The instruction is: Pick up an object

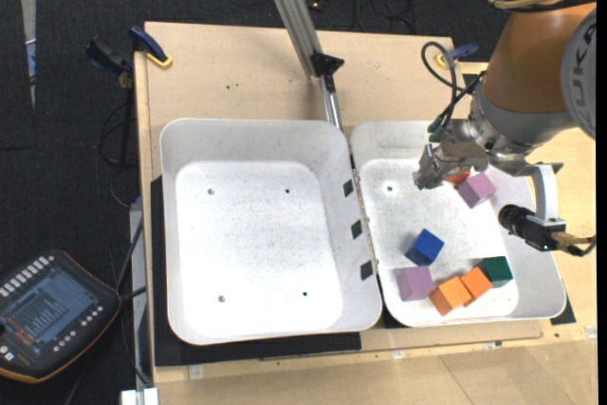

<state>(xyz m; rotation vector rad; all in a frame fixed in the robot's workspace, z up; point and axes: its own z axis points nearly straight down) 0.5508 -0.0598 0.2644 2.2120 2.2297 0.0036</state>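
My gripper (434,172) hangs low over the upper part of the right bin (394,147), on the grey arm reaching in from the right. A small orange-red piece (459,174) shows right beside the gripper, partly hidden by it. A pale purple block (476,189) lies just to its right. Further toward the front of the same bin lie a blue block (426,247), a second purple block (413,283), an orange block (452,291) and a green block (495,272).
The left bin (190,147) stands beside the right one, with a dark divider strip between them. A slanted metal pole (289,0) rises behind the bins. A teach pendant (47,313) lies off the bench at lower left.
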